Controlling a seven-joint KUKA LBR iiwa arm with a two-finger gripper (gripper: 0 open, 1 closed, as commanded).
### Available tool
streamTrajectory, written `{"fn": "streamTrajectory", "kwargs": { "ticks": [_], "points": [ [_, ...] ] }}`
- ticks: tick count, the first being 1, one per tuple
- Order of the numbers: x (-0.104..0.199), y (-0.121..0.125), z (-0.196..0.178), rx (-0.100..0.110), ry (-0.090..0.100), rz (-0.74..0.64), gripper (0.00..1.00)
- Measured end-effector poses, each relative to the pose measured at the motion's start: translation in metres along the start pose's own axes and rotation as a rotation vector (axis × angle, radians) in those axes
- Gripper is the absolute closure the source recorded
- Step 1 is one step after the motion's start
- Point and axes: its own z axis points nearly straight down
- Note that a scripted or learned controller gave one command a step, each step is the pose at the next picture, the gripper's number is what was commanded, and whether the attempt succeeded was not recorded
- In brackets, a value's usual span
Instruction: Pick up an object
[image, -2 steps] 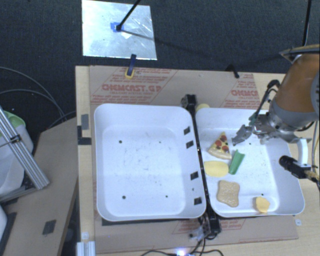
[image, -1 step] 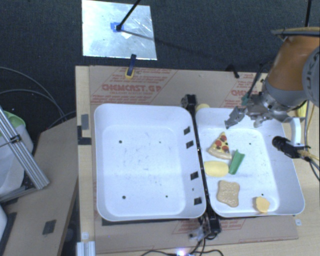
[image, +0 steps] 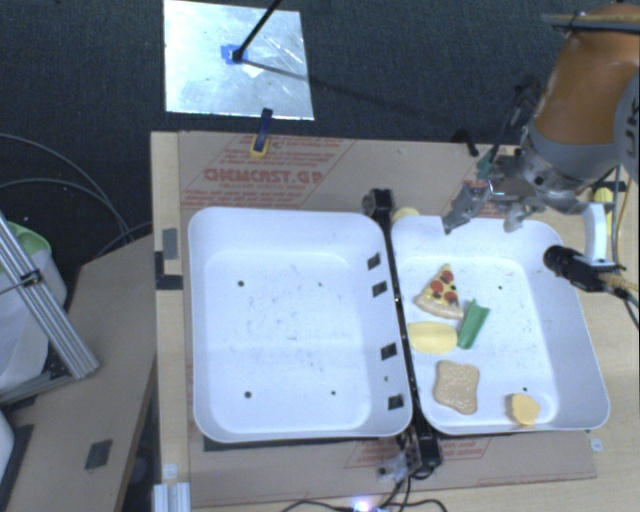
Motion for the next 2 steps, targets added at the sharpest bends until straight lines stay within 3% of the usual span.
{"fn": "streamTrajectory", "kwargs": {
  "ticks": [1,2],
  "points": [
    [-0.039,-0.039,0.12,0.016,0.0,0.011,0.0],
    [-0.04,0.016,0.129,0.0,-0.001,0.003,0.0]
  ]
}}
